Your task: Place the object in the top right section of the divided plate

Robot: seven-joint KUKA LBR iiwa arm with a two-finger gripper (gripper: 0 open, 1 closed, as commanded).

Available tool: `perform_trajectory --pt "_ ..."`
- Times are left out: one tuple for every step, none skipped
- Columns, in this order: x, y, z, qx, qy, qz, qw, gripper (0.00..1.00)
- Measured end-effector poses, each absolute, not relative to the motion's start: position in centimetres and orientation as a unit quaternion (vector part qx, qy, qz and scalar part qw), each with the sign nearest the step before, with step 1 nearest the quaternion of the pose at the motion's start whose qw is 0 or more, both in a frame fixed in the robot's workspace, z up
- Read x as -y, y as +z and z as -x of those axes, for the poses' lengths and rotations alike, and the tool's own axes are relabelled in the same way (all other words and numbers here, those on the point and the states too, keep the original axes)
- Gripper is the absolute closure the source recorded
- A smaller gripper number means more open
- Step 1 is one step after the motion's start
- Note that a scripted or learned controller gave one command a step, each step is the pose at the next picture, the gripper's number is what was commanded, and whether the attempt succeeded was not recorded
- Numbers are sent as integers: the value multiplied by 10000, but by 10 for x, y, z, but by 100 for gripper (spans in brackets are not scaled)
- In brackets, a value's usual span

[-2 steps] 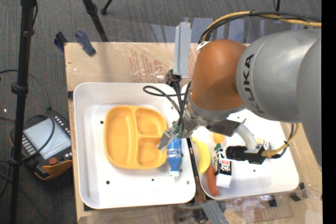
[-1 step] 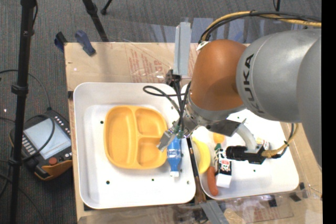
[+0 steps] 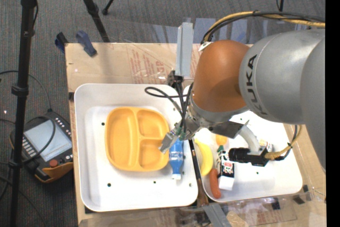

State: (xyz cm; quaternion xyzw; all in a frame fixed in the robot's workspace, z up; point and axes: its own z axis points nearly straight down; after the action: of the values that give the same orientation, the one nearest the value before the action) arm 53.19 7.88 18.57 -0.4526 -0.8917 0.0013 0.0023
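A yellow divided plate [image 3: 135, 138] lies in the left white bin [image 3: 93, 188]. My gripper [image 3: 174, 141] hangs just off the plate's right rim, beside the top right section [image 3: 153, 126]. It is shut on the top of a blue object [image 3: 176, 159], which hangs down from it between the plate and the bin's right wall. The big orange and grey arm hides the wrist and much of the right bin.
The right bin [image 3: 281, 181] holds a yellow banana [image 3: 204, 157], a reddish sausage [image 3: 213, 184], a small white box with a printed face [image 3: 226, 173] and an orange piece [image 3: 220, 140]. Tripod legs stand behind the bench.
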Motion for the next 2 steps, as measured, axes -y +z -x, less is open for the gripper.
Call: perform_trajectory --pt "-79 186 -532 8917 13 4526 23 0" --pt "-79 186 -532 8917 13 4526 23 0"
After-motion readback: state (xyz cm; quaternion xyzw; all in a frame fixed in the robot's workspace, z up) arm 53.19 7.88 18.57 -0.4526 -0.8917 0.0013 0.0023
